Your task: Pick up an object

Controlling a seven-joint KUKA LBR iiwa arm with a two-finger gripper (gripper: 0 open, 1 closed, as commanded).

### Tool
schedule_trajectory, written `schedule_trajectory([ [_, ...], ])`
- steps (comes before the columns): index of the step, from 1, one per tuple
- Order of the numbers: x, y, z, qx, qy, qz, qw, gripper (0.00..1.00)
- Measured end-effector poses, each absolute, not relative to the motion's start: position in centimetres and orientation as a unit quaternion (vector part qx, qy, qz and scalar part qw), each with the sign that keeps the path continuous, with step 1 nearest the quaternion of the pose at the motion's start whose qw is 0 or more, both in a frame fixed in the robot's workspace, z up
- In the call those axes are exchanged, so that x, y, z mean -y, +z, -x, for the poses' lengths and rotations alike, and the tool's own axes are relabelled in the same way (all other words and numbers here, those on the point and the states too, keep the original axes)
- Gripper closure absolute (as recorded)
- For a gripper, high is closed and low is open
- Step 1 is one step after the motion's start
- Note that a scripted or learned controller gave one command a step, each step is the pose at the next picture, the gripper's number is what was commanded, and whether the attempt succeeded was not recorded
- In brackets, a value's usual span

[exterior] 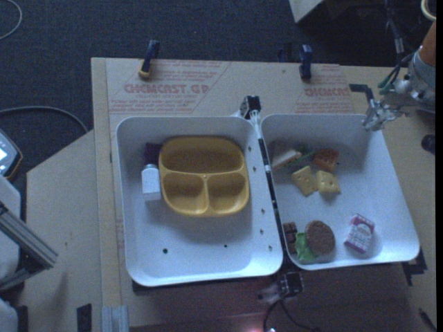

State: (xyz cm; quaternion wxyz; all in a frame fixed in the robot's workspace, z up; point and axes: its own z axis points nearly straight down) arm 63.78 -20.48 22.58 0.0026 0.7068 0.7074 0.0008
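Note:
My gripper (374, 118) hangs over the far right corner of the right bin (394, 185), apart from every object in it. In that bin lie a white sandwich piece (284, 158), an orange-brown food piece (325, 159), two yellow cheese wedges (303, 180) (327, 182), a round brown patty (320, 237), a green and brown item (294, 241) and a small pink and white carton (360, 234). The nearest object to the gripper is the orange-brown piece, down and to its left.
The left bin (138, 241) holds a yellow divided tray (203, 176), a small white bottle (151, 182) beside it and a dark purple item (152, 150). Clamps (148, 59) (305, 61) stand at the bench's far edge. A clip (250, 106) sits where the bins meet.

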Motion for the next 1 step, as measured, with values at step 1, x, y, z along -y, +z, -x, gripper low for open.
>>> schedule_trajectory([
  [1, 15.35, 21.59, -61.57, -0.709, -0.0004, -0.706, -0.002, 1.00],
])
